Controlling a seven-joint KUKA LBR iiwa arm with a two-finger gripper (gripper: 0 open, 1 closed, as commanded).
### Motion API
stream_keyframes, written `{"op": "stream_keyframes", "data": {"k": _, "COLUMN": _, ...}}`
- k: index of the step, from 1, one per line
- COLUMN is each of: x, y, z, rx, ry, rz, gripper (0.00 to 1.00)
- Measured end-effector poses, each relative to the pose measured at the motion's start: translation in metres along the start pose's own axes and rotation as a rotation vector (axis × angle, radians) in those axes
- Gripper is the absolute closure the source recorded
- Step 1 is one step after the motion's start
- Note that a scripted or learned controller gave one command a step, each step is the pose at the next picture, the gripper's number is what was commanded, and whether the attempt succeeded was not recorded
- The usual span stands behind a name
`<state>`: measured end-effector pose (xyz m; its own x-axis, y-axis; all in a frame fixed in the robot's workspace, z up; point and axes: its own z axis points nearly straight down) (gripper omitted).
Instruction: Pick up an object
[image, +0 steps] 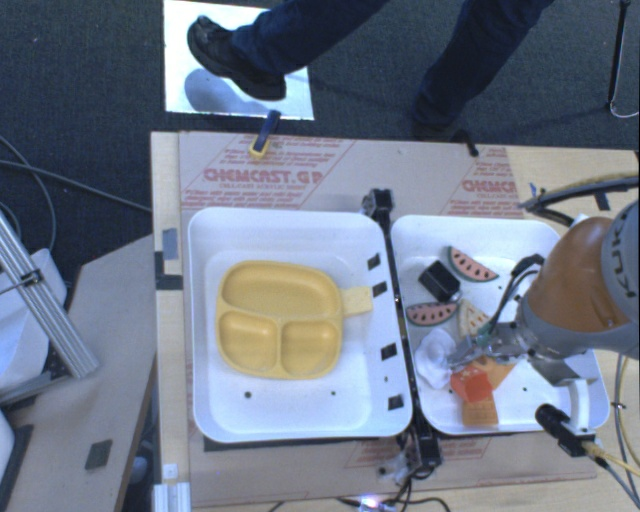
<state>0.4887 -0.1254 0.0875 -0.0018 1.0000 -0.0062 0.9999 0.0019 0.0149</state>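
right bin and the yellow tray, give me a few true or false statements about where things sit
1. The yellow divided tray lies in the left bin. True.
2. Two watermelon slices, one above the other, lie in the right bin. True.
3. The black block sits on the yellow tray. False: it lies in the right bin, between the slices.
4. The gripper hangs over the left bin. False: it is over the right bin, near the orange block.

The grey arm with its orange band (590, 285) is cut off by the right edge and covers the right bin's (500, 228) right wall. Its gripper (478, 347) sits low among a crumpled white object (435, 358) and an orange block (473, 385); whether the fingers grip anything is too unclear to tell. A person's dark-trousered legs (330, 25) run off the top edge.
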Motion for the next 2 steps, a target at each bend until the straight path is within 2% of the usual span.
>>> {"op": "stream_keyframes", "data": {"k": 1, "x": -0.004, "y": 0.004, "z": -0.013, "rx": -0.006, "ry": -0.005, "rz": 0.002, "gripper": 1.0}}
{"op": "stream_keyframes", "data": {"k": 2, "x": 0.076, "y": 0.03, "z": -0.102, "rx": 0.004, "ry": 0.008, "rz": -0.011, "gripper": 1.0}}
